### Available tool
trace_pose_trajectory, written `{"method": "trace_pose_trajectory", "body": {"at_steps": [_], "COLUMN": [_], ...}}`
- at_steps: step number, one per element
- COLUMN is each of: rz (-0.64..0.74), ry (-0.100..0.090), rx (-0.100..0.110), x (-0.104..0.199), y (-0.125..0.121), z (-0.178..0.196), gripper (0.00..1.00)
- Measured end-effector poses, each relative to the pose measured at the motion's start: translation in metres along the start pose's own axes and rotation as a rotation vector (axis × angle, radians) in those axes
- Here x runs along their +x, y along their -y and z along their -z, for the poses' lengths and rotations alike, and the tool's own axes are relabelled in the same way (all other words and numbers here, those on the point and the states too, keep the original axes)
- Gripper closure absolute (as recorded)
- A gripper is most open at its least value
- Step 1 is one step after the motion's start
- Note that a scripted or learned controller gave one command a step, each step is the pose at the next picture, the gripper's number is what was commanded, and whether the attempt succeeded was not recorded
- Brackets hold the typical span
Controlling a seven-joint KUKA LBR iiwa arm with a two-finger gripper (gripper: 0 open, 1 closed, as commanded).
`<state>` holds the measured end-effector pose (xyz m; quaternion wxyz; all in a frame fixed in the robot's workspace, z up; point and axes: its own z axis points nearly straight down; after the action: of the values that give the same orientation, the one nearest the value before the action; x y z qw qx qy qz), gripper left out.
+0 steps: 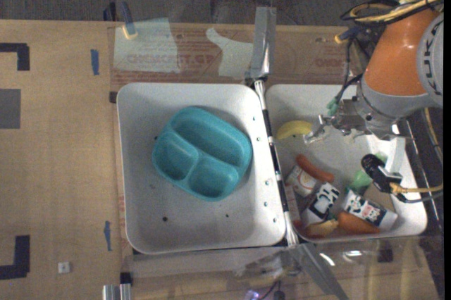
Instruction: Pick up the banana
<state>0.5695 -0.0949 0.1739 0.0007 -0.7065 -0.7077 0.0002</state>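
In the right-hand shallow white bin, near its upper left corner: grey arm's two-finger gripper hovering, fingers spread, grasping nothing. Just left of the fingertips, small curved yellow banana, long axis roughly left-right.

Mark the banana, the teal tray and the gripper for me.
banana (294, 129): camera view, middle of the yellow peel.
teal tray (203, 151): camera view, central divider ridge.
gripper (318, 134): camera view, between the jaws' tips.
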Motion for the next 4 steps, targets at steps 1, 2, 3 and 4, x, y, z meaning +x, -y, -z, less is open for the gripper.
{"method": "trace_pose_trajectory", "body": {"at_steps": [1, 2, 3, 4], "rz": [-0.047, -0.091, -0.125, -0.124], "ry": [0.0, 0.003, 0.006, 0.011], "rx": [0.0, -0.012, 0.012, -0.004], "x": [-0.038, -0.015, -0.005, -0.006], "y": [0.027, -0.039, -0.086, -0.089], "z": [-0.049, -0.084, -0.085, -0.072], "gripper": [0.0, 0.0, 0.0, 1.0]}}
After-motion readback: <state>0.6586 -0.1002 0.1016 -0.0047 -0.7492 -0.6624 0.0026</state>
